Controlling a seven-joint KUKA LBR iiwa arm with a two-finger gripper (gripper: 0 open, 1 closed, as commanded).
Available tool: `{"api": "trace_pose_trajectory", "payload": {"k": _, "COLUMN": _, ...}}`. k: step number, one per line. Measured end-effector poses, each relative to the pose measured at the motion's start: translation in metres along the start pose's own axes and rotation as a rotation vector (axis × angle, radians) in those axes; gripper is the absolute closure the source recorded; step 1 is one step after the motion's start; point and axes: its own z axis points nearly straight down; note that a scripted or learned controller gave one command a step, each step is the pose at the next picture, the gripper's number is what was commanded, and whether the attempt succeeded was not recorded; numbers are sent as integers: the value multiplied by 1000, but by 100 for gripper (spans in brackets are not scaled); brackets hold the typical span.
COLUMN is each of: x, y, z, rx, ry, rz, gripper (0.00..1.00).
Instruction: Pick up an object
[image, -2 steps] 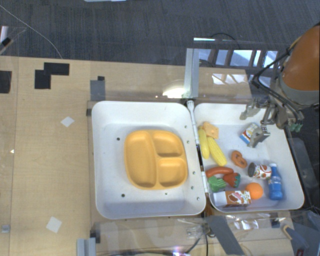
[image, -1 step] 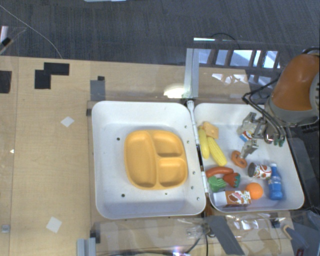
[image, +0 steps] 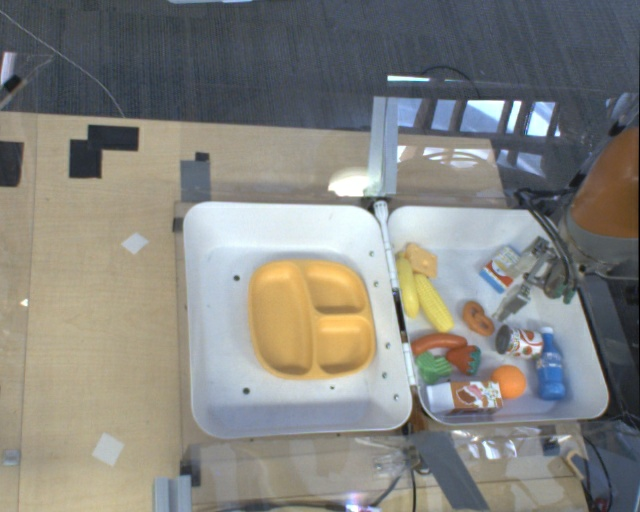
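Gripper (image: 520, 300): fingers spreading apart, holding nothing, hovering in the right bin (image: 460, 225) near its right edge, just above a small bottle (image: 524, 343).

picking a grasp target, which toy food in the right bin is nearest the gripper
The small white can with the red label, lying just below the gripper. The brown pretzel is close on the left; the orange and blue bottle sit farther off.

No legible text on any item.

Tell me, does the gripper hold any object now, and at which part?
Nothing is seen held: the gripper hangs over the right bin with no object between its jaws.
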Motion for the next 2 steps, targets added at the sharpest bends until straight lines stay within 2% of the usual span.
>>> {"api": "trace_pose_trajectory", "payload": {"k": 1, "x": -21, "y": 57, "z": 21, "rx": -5, "ry": -6, "rz": 304, "gripper": 0}}
{"api": "trace_pose_trajectory", "payload": {"k": 2, "x": 2, "y": 129, "z": 23, "rx": -2, "ry": -2, "rz": 540, "gripper": 0}}
